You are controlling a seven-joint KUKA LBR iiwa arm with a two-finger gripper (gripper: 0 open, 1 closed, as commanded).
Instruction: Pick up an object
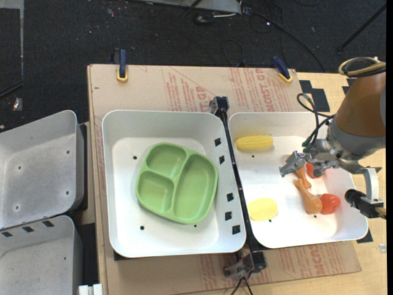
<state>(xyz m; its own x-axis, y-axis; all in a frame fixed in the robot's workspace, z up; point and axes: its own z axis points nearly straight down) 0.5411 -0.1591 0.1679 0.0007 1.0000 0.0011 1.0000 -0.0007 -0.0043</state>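
A: Biggest first. Cardboard-topped bench (159, 82), two white bins side by side on it. Left bin (116, 183) carries a green divided plate (177, 182), three compartments, lying slightly askew near the bin's middle.

B: And the right bin (288, 235)?

A: Four small things on its floor. The arm (362, 112) comes in from the right, grey with its orange section over the bin's right edge. An ear of yellow corn (254, 142) lies near the far left corner, well apart from the rest. A flat yellow piece (263, 209) sits near the divider, toward the near side.

B: The candidates by the gripper?

A: An orange drumstick-shaped toy (307, 193) lies at a slant, its lower end touching a small red tomato (330, 203). The gripper (305, 165) sits just above the drumstick's upper end (something reddish shows at the tool, too small to name).

B: Fingers?

A: Cannot tell how far apart they are; dark metal parts overlap there. Nothing visibly between them. Drumstick lies on the bin floor.
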